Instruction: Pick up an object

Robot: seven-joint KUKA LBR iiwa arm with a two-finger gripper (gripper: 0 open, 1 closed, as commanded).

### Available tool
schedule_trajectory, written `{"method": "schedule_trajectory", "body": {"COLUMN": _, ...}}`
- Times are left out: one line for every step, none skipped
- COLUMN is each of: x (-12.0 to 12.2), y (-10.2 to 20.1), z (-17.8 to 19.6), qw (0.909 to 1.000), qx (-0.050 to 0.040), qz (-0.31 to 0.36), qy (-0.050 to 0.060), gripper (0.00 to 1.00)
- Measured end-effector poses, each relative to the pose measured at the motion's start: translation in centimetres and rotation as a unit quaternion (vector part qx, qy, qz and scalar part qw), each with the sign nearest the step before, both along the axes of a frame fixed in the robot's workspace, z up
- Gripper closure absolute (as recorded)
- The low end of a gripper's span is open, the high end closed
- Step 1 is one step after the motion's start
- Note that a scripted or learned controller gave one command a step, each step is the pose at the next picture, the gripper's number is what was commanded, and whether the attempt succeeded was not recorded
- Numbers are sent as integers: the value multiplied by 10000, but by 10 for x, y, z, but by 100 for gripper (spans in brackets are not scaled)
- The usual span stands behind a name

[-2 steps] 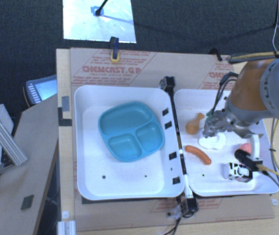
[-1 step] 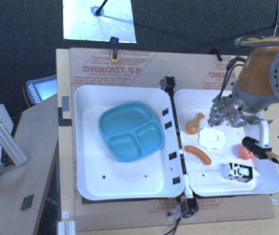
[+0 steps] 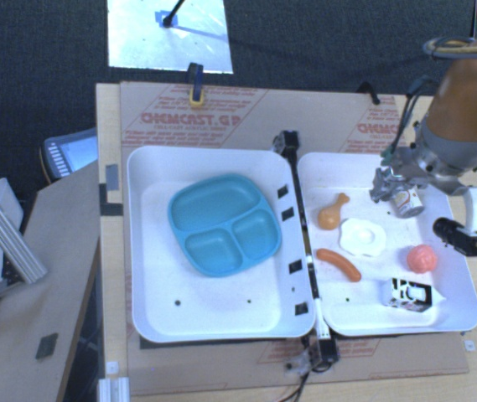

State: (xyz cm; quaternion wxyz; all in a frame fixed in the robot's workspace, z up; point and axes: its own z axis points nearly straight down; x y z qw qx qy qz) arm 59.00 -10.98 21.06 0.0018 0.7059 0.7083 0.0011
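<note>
The right bin (image 3: 464,308) holds several toy foods. An orange drumstick (image 3: 332,212) lies near its left wall, with a fried egg (image 3: 363,236) just right of it. In front of those lie an orange sausage (image 3: 339,264), a pink ball (image 3: 422,259) and a black-and-white block (image 3: 411,293). My gripper (image 3: 396,193) hangs over the back of this bin, up and to the right of the egg. A small silvery, can-like shape (image 3: 407,202) sits right at its tip. Whether that shape is held or is part of the tool is unclear.
The left bin (image 3: 150,308) carries a blue divided plate (image 3: 224,223). A black ridge with clips (image 3: 299,233) separates the bins. A black and white piece (image 3: 463,233) juts over the right bin's right wall. A yellow clamp (image 3: 196,95) stands behind the bins.
</note>
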Motion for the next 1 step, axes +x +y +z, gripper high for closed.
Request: {"method": "schedule_trajectory", "body": {"x": 1, "y": 0, "z": 53, "qw": 10000, "qx": 0, "qz": 5, "qy": 0, "gripper": 100}}
